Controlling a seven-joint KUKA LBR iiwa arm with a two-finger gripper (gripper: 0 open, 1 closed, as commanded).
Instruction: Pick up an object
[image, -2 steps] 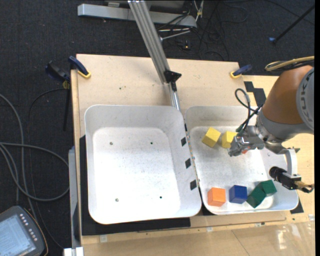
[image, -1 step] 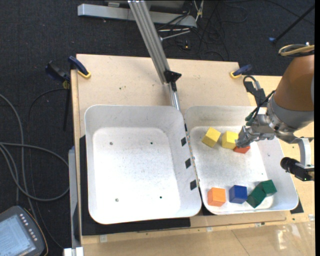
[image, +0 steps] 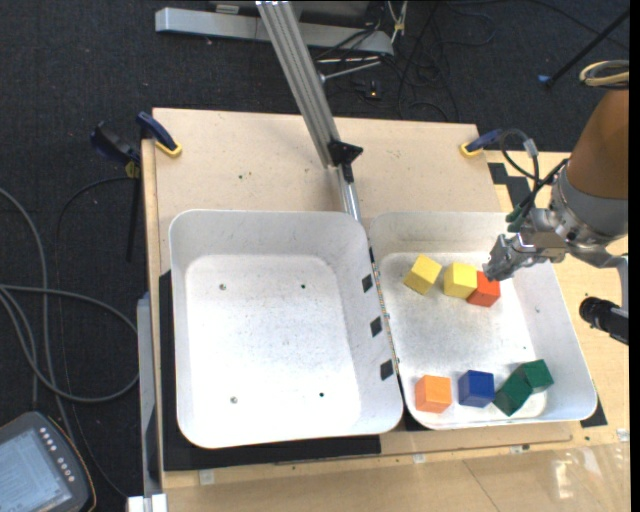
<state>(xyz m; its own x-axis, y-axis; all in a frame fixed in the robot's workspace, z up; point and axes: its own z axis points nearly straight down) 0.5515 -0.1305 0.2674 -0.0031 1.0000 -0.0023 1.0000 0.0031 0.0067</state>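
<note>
Gripper (image: 499, 266) (grip unclear, perhaps touching) meets red block (image: 485, 291) beside right bin (image: 560, 330) wall.

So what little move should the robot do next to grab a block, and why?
Probably lower the tool straight down a little over the red-orange block. The tool sits right at that block's upper edge in the right bin, and a yellow block touches it on the left, so a sideways move might just shove them.
</note>
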